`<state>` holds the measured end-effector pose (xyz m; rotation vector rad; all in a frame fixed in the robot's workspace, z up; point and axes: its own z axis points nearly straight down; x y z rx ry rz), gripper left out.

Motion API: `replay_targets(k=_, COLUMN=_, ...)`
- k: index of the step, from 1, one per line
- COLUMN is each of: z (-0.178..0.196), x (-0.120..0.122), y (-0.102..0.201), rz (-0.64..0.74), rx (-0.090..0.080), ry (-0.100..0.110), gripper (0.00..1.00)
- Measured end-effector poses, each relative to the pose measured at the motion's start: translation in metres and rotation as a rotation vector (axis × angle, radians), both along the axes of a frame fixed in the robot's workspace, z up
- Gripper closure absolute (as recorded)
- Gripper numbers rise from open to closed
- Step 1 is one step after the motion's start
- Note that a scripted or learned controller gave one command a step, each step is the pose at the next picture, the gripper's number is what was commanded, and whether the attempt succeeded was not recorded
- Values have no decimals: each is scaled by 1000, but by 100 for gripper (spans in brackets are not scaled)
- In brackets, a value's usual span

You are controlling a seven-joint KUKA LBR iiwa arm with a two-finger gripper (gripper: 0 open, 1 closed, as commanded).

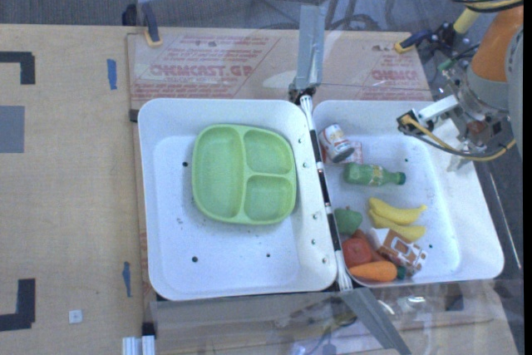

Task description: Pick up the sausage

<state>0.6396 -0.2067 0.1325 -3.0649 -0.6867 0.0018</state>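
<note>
I see even, bright overhead light; soft shadows inside white bins (166,262); slight overall softness, mild glare.

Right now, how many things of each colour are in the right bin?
Green: 2, bottle and pepper
Yellow: 1, bananas
Red: 1, tomato
Orange: 1, carrot
Mixed colours: 2, can and box
Total: 7

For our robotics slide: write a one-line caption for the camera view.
Arm hovers over the right bin of toy food; a green divided plate sits in the left bin.
</note>
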Motion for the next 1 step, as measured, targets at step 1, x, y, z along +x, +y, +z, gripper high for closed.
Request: replay_targets(k=1, z=-45, x=10, y=47, rz=-235, rx=0, ry=-1, gripper=0)
